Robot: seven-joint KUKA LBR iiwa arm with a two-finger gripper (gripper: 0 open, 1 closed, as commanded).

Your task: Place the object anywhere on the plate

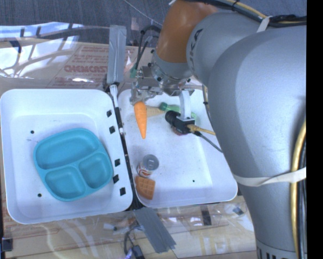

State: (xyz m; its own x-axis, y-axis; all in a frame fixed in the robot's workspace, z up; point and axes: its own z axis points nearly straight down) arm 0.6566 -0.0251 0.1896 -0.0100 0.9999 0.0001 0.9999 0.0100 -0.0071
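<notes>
we take the carrot (pixel 141 118) to be the object here, since it is the thing nearest the gripper (pixel 141 95). it lies in the right bin (pixel 204 166), close to the wall that borders the left bin (pixel 21 112). its thick end points toward the far side, directly under the gripper, and its thin tip points toward the near side.

the gripper sits right at that thick end. we cannot tell whether it is open or closed, nor whether it has the carrot or only hovers over it, because the wrist blocks the contact.

we judge the carrot to be a light toy, probably smooth plastic or foam and stiff enough to keep its shape. weight should be no trouble. the taper is the concern: a squeeze on the sloping flanks tends to push a cone out toward its narrow end, and a glossy skin would make that worse. we would take hold across the thick upper part, where the sides run closest to parallel. the grip should be firm but not hard, so the carrot hangs tip-down without swinging.

the plate (pixel 64 150) is blue with three compartments. it lies in the left bin, well apart from the carrot, and its compartments are bare. any one of them would do.

a can (pixel 148 164) and a waffle piece (pixel 145 186) lie nearer the front of the right bin, apart from the carrot. a green thing (pixel 167 108) lies just beside the gripper.
</notes>
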